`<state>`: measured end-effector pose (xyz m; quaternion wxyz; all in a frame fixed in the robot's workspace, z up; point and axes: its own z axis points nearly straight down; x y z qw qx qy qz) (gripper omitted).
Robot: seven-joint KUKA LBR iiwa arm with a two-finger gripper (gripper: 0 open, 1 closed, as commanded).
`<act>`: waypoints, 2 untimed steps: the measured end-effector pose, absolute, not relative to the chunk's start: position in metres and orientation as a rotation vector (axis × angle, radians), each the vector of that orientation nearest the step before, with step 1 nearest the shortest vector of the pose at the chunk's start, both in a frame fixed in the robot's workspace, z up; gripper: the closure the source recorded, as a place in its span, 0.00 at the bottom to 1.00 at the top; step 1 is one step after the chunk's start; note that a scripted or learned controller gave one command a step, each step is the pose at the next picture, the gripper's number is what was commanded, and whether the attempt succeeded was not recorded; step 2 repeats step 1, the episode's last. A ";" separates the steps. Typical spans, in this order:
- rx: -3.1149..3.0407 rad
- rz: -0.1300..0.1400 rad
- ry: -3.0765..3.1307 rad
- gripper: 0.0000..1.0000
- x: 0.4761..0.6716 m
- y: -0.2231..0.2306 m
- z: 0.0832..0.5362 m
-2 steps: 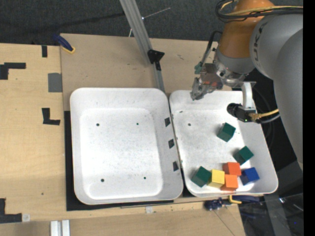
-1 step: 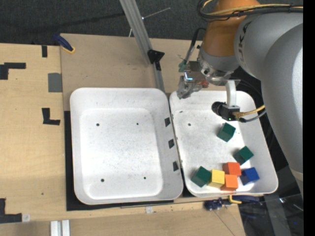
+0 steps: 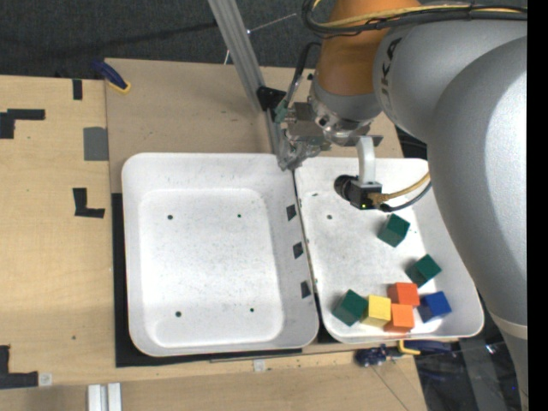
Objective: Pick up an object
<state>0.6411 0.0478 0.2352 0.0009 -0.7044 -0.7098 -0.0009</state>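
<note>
Several small blocks lie in the right bin [image 3: 330,229]. A dark green block [image 3: 395,230] sits alone mid-bin, and another green block [image 3: 423,270] lies below it. Along the bin's near edge cluster a third green block [image 3: 349,306], a yellow block [image 3: 378,307], a red-orange block [image 3: 403,294], an orange block [image 3: 402,317] and a blue block [image 3: 435,305]. My gripper [image 3: 294,154] hangs over the far end of the rims where the two bins meet, well away from all the blocks. Nothing shows in its grasp.
The left bin [image 3: 137,229] lies beside the right one on the wooden bench. A slanted metal bar [image 3: 235,32] runs down behind the gripper. The big grey arm [image 3: 479,144] covers the right bin's right side, and a black cable fitting [image 3: 355,191] hangs over its far part.
</note>
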 end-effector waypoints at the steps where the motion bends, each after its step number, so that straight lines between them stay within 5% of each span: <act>1: -2.212 0.003 -2.226 1.00 0.622 0.096 0.230; 2: -2.212 0.003 -2.226 1.00 0.622 0.096 0.230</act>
